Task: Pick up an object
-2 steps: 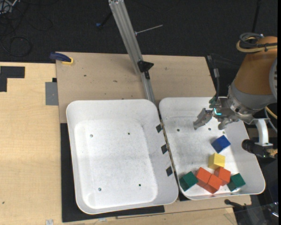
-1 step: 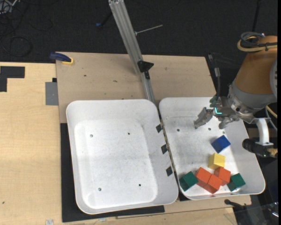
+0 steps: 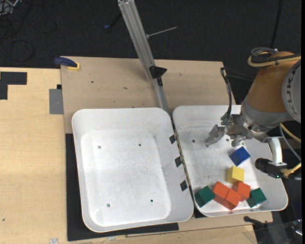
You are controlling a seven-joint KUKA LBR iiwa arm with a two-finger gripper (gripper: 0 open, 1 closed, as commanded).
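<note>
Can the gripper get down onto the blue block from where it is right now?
Probably yes: the blue block sits apart from the other blocks, just below the gripper, with nothing over it.

no text, label, brand, number or sign is reading clearly anywhere. dark letters are showing on the arm's orange band (image 3: pixel 274 88) at the frame's right edge, but they are cut off and unreadable.

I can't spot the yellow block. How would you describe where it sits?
Look in the right-hand white bin, at the cluster of blocks in its near corner. The yellow block sits at the cluster's top, between the blue block and the orange ones; it is the only yellow one.
</note>
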